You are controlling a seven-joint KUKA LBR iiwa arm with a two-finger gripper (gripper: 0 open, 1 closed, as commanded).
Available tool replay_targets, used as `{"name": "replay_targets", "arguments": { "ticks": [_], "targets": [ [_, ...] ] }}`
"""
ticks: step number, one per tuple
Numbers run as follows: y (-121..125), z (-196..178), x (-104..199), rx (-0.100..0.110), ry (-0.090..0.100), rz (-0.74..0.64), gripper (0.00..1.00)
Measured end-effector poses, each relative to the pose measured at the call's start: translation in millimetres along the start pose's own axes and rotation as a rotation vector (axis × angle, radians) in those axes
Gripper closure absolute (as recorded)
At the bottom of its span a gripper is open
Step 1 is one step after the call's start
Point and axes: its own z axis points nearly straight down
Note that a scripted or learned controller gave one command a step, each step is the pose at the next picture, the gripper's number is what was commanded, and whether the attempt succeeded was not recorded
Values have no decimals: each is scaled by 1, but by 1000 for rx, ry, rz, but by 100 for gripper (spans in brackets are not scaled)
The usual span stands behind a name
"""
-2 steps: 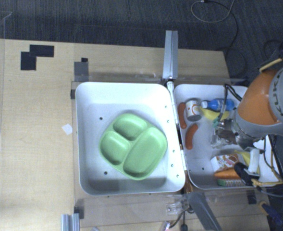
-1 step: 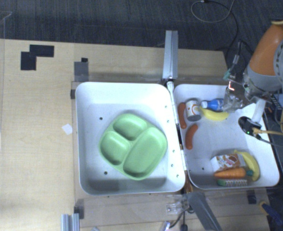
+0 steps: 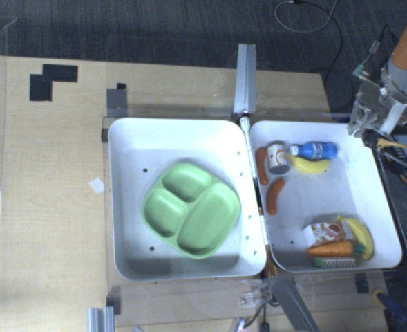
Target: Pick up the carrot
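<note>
In the near right corner of the right bin (image 3: 386, 206) lies the carrot (image 3: 332, 250), flat on the bin floor with its long axis running left to right, roughly along the bin's near wall. Its thicker end lies toward the right, by a banana (image 3: 361, 235), and it tapers toward the left. A small carton with red print (image 3: 323, 232) sits just behind it, touching or nearly so, and the banana curves around the carton's right side.

Farther in, toward the bin's left wall, a short sausage (image 3: 275, 195) lies tilted, and a second sausage (image 3: 261, 166) lies beyond it along the wall. Beside that are a small can (image 3: 278, 157), another banana (image 3: 309, 164) and a blue bottle (image 3: 316, 150) lying on its side.

The left bin (image 3: 130, 206) holds a green divided plate (image 3: 191, 209).

The gripper (image 3: 372, 120) hangs over the far right edge of the right bin, well apart from the carrot; whether its fingers are spread or closed cannot be told, and nothing shows between them.
</note>
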Motion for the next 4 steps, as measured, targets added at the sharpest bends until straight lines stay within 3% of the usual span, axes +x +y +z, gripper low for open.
{"name": "replay_targets", "arguments": {
  "ticks": [1,2,3,4],
  "targets": [
    [7,-61,16,0,0,125,100],
    [-9,-9,19,3,-1,164,100],
    [-38,10,-27,4,-1,199,100],
    [-103,-28,-89,4,0,224,100]
  ]
}}
